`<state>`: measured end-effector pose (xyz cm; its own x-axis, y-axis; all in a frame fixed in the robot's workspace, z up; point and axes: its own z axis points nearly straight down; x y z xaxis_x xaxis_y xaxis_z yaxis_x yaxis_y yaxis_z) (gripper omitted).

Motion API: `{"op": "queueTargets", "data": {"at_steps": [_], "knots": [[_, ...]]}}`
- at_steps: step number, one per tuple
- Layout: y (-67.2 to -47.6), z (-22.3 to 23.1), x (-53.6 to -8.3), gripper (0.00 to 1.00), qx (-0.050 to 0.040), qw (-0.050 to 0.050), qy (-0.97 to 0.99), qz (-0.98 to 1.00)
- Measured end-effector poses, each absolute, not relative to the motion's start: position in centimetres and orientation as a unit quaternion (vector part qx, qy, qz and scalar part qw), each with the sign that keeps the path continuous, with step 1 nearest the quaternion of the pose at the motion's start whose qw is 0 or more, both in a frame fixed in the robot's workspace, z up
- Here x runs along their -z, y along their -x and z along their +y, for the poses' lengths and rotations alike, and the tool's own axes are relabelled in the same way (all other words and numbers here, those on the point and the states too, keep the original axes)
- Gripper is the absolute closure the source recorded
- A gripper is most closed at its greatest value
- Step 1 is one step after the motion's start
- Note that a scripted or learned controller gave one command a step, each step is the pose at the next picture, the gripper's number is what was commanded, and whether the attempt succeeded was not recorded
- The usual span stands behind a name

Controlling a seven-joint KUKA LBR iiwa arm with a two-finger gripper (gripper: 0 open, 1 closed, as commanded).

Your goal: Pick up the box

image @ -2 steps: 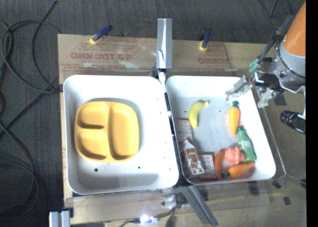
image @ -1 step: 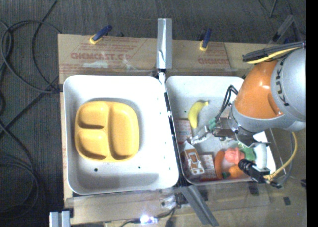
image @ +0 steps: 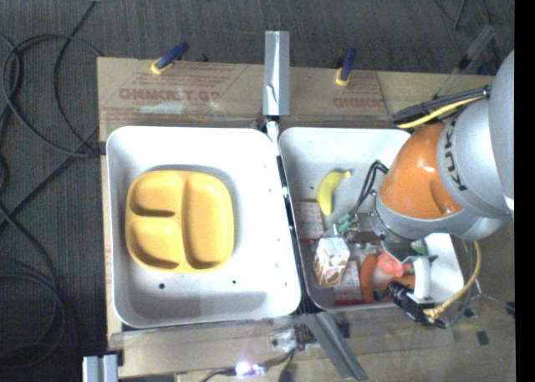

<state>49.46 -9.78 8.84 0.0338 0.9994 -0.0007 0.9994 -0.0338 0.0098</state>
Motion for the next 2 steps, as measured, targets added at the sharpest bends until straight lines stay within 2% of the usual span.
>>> {"op": "queueTargets", "data": {"at_steps": [1,2], "knots": [[-48.5,-15.0,-25.8,0.0,0.0032,0.0,-0.779,0.627],[-49.0,-10.5,-11.0,0.0,0.0029,-0.004,-0.777,0.63]]}}
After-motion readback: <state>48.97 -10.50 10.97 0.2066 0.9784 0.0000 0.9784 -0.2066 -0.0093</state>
